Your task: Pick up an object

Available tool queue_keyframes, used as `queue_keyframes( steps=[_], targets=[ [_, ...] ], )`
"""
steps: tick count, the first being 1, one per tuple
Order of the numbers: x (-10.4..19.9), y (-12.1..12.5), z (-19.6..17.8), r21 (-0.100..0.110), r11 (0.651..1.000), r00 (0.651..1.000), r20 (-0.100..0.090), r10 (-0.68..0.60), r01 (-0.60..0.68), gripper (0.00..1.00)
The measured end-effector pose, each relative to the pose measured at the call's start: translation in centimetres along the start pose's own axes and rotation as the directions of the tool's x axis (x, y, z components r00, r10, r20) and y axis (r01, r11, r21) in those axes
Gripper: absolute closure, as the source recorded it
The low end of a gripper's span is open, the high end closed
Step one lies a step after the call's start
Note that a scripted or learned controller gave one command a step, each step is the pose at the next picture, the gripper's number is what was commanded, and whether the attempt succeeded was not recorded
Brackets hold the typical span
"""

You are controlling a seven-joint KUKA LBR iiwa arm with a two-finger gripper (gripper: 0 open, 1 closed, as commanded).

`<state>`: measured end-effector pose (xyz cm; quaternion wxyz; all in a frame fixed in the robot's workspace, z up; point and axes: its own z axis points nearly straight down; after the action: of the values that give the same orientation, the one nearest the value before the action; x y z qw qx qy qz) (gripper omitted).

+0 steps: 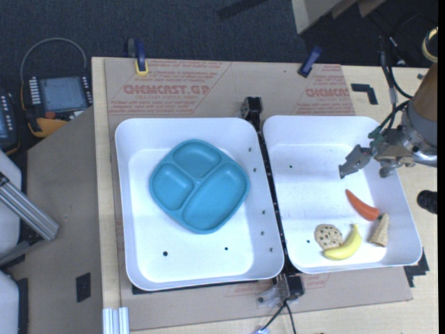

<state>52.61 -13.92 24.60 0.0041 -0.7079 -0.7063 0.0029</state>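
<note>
Cardboard covered the bench [208, 82], printed with faded red lettering, and two shallow white plastic bins sat on it side by side. In the left bin [139, 256] lay a smooth blue plate [199, 185] with rounded corners, moulded into three sections and turned at an angle.

The right bin [306, 145] held four small food items clustered in its near right corner: a slim orange-red carrot [361, 204] lying slantwise, a round speckled cookie [327, 235], a curved yellow banana [345, 245] just beside the cookie, and a pale tan wedge [379, 229] that looked like bread or cake, near the banana's tip.

From the right edge came the grey arm, ending in a dark metal gripper [366, 160] over the far right part of that bin. One dark finger pointed left and downward; whether the jaws were open or closed could not be told, and nothing showed between them. The carrot lay nearest, just below the gripper and apart from it; the other foods sat farther toward the bin's near edge.
</note>
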Motion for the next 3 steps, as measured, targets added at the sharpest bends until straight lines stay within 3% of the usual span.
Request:
queue_keyframes(
  steps=[1,2,3],
  targets=[
    [0.0,0.2,-0.5,-0.01,1.0,1.0,0.002,-0.003,0.003,0.0],
    [-0.1,-0.1,5.9,-0.002,1.0,1.0,-0.001,-0.001,0.001,0.0],
    [-0.5,0.2,11.8,-0.007,1.0,1.0,0.001,-0.002,0.002,0.0]
  ],
)
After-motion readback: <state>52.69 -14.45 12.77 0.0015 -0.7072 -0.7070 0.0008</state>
